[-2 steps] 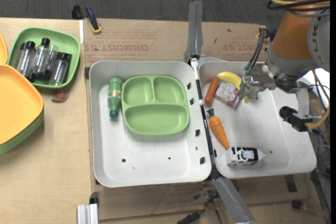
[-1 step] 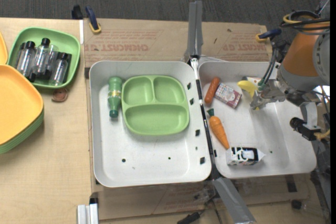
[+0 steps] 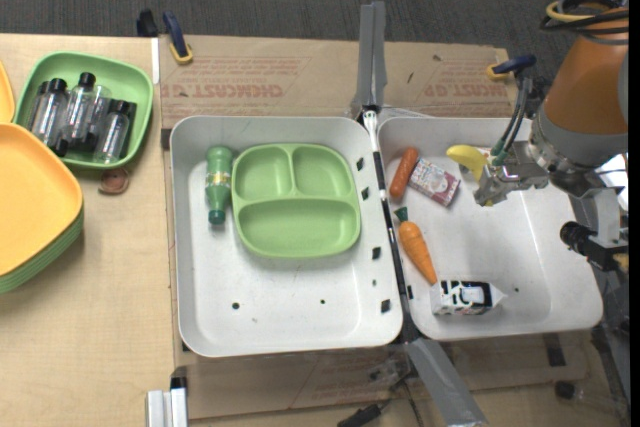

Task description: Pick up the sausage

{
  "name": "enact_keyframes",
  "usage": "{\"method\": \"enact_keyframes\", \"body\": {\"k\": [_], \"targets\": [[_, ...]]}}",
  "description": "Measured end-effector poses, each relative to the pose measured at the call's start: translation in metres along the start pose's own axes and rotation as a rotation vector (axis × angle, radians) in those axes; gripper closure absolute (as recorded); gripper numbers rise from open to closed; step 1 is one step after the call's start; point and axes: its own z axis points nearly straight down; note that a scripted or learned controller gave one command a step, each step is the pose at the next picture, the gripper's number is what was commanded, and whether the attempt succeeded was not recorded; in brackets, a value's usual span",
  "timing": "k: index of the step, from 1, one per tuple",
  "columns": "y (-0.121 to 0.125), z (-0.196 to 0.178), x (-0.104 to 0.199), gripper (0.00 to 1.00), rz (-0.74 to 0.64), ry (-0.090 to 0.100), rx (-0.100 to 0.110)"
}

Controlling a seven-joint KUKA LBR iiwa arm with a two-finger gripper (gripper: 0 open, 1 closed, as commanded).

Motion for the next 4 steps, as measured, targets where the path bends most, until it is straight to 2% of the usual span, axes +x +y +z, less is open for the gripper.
{"method": "enact_keyframes", "body": {"k": [4], "targets": [[0.0,-0.031,-0.004,1.0,-0.007,-0.005,0.007]]}}
